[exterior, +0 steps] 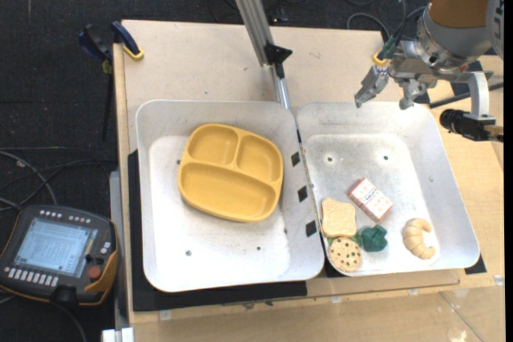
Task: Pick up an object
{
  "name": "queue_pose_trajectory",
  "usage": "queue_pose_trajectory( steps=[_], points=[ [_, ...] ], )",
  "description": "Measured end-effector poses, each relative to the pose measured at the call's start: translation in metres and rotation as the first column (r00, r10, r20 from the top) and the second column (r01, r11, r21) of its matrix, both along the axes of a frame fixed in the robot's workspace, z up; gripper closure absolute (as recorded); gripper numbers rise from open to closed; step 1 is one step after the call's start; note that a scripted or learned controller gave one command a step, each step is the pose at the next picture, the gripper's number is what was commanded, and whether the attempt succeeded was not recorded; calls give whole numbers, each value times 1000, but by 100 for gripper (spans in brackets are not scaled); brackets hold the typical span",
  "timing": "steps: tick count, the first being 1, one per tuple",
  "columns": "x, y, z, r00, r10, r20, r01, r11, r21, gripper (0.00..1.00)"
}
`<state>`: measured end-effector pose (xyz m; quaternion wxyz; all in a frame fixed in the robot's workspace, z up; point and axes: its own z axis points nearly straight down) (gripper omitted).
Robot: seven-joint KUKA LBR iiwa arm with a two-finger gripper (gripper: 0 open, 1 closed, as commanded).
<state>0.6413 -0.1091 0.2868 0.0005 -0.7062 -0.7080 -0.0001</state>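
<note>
Pincer well above croissant

Tan bench with two shallow white bins side by side, left bin, right bin

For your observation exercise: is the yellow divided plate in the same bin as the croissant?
No: the yellow plate lies in the left bin, the croissant in the right bin.

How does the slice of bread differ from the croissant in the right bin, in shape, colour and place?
The slice of bread looks flat and roughly square; the croissant is curved and plump. The bread is pale tan with a darker crust edge; the croissant is a lighter cream. The bread lies near the bin's left wall, touching the cookie; the croissant lies apart, towards the right. Both rest near the front of the right bin.
</note>
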Motion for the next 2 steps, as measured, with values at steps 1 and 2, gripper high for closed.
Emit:
queue_pose_trajectory(
  steps=[1,2],
  points=[
    [0,0,0,1000,0,0,0,1000,0,0],
    [-1,0,-43,1000,-2,-5,2,1000,-1,0]
  ],
)
